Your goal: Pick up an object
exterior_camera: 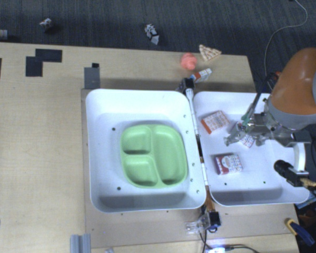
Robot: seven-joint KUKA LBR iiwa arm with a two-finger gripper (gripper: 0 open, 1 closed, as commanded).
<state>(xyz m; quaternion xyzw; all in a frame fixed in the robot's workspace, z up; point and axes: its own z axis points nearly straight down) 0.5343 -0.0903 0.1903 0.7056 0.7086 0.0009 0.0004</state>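
Note:
The right bin [263, 191] holds a red-and-white packet [215, 122] at its back left and a darker red packet [228, 164] near its middle. A third patterned red-and-white item [248, 142] lies partly hidden under my gripper [241, 133]. The gripper hangs low over the middle of the right bin, right above that third item and to the right of the back packet. Whether it touches the item is not visible.
The left bin [102, 188] holds a green divided plate [153, 155]. Behind the bins on the bench lie a pink ball [188, 61], a tan triangular piece [209, 52] and a small tube [202, 75]. The arm's orange band [300, 86] looms over the right bin's far right.

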